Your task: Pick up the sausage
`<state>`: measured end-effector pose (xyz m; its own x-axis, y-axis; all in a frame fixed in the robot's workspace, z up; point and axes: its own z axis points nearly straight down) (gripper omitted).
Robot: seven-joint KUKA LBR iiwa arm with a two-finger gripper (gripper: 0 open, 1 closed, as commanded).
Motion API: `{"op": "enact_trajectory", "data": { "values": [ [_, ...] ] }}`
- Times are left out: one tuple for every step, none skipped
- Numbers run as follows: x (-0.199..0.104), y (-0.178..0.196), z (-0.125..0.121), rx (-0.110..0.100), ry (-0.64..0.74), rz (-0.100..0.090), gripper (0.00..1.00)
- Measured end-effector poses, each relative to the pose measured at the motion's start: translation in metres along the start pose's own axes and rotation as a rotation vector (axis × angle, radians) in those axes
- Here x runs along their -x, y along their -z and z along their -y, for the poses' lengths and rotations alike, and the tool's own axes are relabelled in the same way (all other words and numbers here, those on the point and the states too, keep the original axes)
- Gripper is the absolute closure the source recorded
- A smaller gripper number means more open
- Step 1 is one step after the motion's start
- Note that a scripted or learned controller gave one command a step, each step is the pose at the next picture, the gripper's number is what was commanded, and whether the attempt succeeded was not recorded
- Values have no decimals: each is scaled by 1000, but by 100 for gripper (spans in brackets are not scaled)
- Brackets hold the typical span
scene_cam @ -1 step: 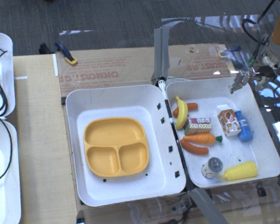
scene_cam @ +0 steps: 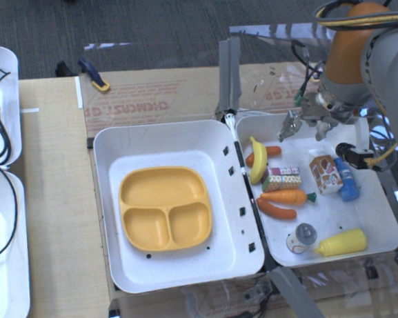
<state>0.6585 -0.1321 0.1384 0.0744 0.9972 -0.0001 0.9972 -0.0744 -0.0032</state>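
The sausage (scene_cam: 277, 211), a short red-orange link, lies in the right bin (scene_cam: 383, 201) near its left wall, just below an orange carrot (scene_cam: 286, 197) with a green tip. My gripper (scene_cam: 302, 130) hangs over the far part of that bin, up and to the right of the sausage and well apart from it. Its two fingers are spread open and nothing sits between them. A yellow banana (scene_cam: 257, 162) lies between the gripper and the sausage, and a second reddish piece (scene_cam: 272, 152) pokes out from behind it.
The right bin also holds a small printed box (scene_cam: 284, 178), a snack packet (scene_cam: 324, 174), a blue bottle (scene_cam: 346, 180), a yellow squeeze bottle (scene_cam: 341, 243) and a round tin (scene_cam: 305, 233). The left bin (scene_cam: 112, 197) bears a yellow divided plate (scene_cam: 165, 207).
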Motion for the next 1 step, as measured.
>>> {"op": "enact_trajectory", "data": {
  "values": [
    [-38, -46, 10, 1, -257, 0, 0]
  ]
}}
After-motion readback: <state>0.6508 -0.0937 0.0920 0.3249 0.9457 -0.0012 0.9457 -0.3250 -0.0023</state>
